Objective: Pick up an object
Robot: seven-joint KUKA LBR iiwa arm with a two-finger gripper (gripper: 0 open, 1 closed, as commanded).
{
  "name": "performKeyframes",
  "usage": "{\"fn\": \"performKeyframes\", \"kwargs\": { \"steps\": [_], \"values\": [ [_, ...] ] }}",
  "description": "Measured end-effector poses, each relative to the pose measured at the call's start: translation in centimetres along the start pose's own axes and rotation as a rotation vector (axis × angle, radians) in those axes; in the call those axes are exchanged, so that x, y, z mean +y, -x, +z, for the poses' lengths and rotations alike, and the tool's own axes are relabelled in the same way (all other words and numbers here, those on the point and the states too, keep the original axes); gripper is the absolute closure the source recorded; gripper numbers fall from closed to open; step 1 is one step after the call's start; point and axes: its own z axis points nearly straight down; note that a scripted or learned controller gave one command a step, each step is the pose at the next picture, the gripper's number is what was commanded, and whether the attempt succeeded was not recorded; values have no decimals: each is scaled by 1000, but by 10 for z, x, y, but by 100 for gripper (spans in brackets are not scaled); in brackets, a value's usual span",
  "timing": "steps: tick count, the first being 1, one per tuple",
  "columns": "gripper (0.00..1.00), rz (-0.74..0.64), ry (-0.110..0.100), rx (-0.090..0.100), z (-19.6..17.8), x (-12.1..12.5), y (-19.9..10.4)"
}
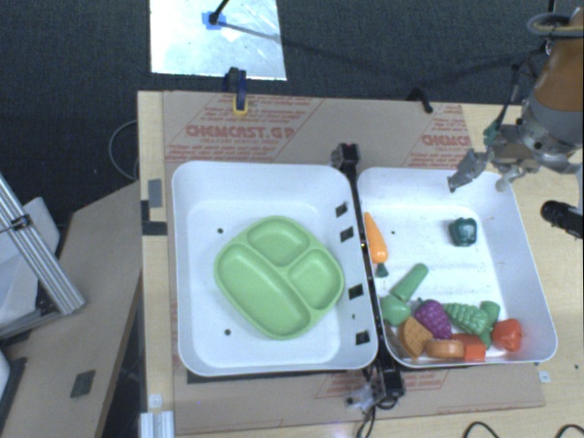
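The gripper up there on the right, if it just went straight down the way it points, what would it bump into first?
Probably bare floor near the back edge of the right bin. The gripper hangs open above that edge. The dark green toy pepper lies nearer the camera, likely off that line, though depth is hard to judge.

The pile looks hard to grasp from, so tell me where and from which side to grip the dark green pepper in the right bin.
Grip the dark green pepper across its rounded body, coming straight down from above. It sits alone on bare bin floor, so both fingers likely fit beside it.
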Motion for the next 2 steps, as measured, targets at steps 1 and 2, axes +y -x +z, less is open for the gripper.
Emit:
{"fn": "performKeyframes", "kwargs": {
  "steps": [1, 2],
  "values": [
    [0, -2, 12, -2, -8, 2, -1],
    [0, -1, 13, -3, 48, 9, 6]
  ]
}}
